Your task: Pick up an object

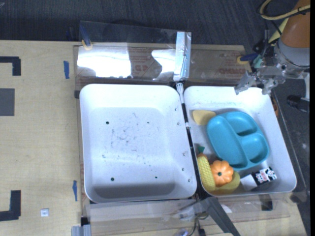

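my gripper (pixel 255 85) over right bin's (pixel 284 154) far corner, grip state unclear; blue tray (pixel 237 139) lies nearer camera, long axis diagonal.

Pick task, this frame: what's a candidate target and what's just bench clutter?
Job:
gripper
blue divided plate
orange toy pumpkin
toy corn cob
small black-and-white toy
pale yellow piece

Lying about:
left bin
clear plastic sheet
blue tape marks
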`<state>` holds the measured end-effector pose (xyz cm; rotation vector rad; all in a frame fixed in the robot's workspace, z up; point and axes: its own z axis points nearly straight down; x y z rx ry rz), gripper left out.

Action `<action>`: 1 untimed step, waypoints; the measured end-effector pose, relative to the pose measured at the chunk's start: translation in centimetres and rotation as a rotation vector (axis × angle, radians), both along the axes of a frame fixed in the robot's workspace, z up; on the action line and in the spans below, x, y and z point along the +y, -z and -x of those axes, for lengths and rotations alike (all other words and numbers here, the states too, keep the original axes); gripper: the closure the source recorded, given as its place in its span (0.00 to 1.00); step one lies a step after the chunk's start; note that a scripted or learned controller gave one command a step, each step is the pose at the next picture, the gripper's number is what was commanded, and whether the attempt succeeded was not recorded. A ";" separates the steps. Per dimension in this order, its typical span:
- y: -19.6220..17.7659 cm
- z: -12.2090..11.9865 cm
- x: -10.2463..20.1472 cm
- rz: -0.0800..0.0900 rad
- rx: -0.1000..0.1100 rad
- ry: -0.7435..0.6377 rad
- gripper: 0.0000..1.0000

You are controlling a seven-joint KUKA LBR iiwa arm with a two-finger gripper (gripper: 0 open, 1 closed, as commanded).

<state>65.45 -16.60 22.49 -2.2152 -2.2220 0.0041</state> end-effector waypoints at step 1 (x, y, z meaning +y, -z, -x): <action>11.1 8.3 0.2 0.001 -0.002 -0.066 0.00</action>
